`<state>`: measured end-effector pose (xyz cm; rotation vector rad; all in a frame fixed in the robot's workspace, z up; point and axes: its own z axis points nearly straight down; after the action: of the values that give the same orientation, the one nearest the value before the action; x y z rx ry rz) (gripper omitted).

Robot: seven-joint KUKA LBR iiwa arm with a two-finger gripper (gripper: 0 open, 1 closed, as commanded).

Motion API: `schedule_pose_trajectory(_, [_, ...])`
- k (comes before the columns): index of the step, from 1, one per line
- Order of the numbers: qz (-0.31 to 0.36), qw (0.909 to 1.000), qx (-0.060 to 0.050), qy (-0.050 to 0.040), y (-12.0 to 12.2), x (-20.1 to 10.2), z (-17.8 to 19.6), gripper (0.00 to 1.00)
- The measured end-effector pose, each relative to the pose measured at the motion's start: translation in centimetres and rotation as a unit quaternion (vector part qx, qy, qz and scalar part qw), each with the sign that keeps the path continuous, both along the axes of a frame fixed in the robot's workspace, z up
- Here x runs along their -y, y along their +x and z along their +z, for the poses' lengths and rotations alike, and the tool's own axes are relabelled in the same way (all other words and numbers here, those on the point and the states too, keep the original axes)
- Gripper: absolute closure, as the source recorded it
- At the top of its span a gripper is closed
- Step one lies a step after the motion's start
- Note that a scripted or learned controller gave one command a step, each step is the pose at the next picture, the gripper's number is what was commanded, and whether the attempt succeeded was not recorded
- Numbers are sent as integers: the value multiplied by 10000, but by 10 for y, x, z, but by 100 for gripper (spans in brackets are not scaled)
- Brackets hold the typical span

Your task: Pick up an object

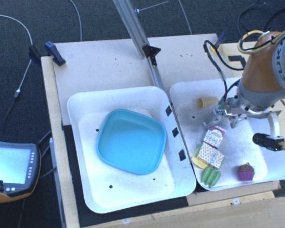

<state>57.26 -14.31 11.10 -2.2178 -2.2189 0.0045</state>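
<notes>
**Camera view: arm over the right bin, objects lying loose on its floor**

Camera view looks down on a pale bench [102, 64] that bears two shallow white bins side by side. The left bin [90, 192] holds a large light-blue plate [131, 141], lying flat near its middle. The right bin [274, 165] holds several small items. The grey arm [267, 70], with its orange band, reaches in from the right and ends over the upper part of the right bin. Its gripper [227, 113] sits low there, just above a small printed carton [214, 138]; whether its claw is released or clenched cannot be told from this angle, and nothing is seen between its tips.

The carton lies tilted, touching a checkered packet [210, 155] below it. A yellow piece [200, 161] and a green vegetable [210, 176] lie beside the packet at the bin's lower left. A purple object [245, 171] rests apart, near the lower edge. A small tan piece [206, 101] lies near the bin's top, left of the gripper.
</notes>
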Motion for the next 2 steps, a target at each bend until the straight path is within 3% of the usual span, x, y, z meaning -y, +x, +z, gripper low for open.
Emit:
schedule_pose_trajectory(1, [-1,10000,34,-4,2,0,14,100])
schedule_pose_trajectory(2, [4,10000,51,-8,6,-9,69,100])
